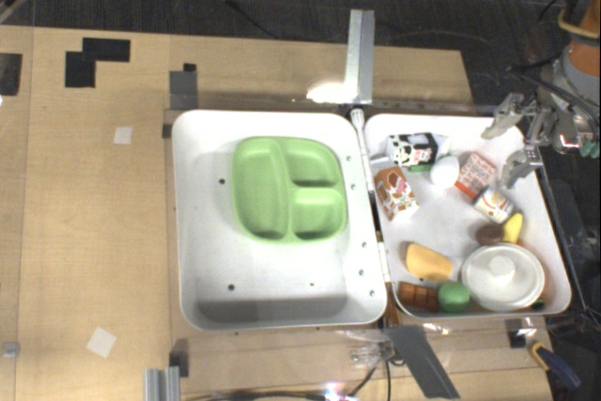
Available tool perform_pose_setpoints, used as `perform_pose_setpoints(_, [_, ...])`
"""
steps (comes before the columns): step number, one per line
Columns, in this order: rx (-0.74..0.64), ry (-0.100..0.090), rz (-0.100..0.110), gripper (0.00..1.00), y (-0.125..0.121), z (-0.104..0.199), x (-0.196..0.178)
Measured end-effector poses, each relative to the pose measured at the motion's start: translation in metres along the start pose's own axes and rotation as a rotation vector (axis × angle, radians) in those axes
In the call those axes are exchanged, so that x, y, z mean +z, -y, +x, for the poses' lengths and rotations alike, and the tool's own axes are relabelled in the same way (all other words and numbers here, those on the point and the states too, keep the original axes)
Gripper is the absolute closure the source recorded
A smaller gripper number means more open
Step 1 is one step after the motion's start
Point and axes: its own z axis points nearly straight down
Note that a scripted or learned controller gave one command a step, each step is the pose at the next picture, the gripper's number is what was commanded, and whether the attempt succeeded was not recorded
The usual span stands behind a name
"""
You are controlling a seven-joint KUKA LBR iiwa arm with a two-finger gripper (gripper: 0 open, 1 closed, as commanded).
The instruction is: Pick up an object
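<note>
Gripper: two-finger gripper [515, 138] hangs over the upper right corner of the right bin [560, 244], fingers spread apart with nothing between them.
Arm: grey wrist with an orange band [584, 18] reaches in behind the jaws, from the right.
Nearest object: small red and white carton [476, 175] lies just below and a little to the left of the jaws.
Next nearest: small can or cup [493, 204] sits lower again, almost straight under the right fingertip.
Further from the jaws: yellow banana-shaped toy [513, 227], white round bowl [502, 276], orange wedge [428, 262] and green round piece [454, 297] lie well below, toward the bin's near edge.
Left of the jaws: black and white cow-print carton [412, 150] and brown patterned packet [395, 192] rest by the bin's dividing wall.
Far left: green divided plate [287, 188] sits in the left bin [202, 296], well away from the jaws.
Step in hand: approach, I would judge; nothing is held yet.
Next move: jaws need to shift down and slightly left over one object, likely the carton, descend with fingers astride it, then close.
Risk: objects crowd together, so a finger may land on a neighbour.
</note>
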Motion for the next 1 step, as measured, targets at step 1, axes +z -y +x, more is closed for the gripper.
perform_pose_setpoints(1, [-0.115,0.004,0.002,0.0,0.0206,-0.0136,0.1423])
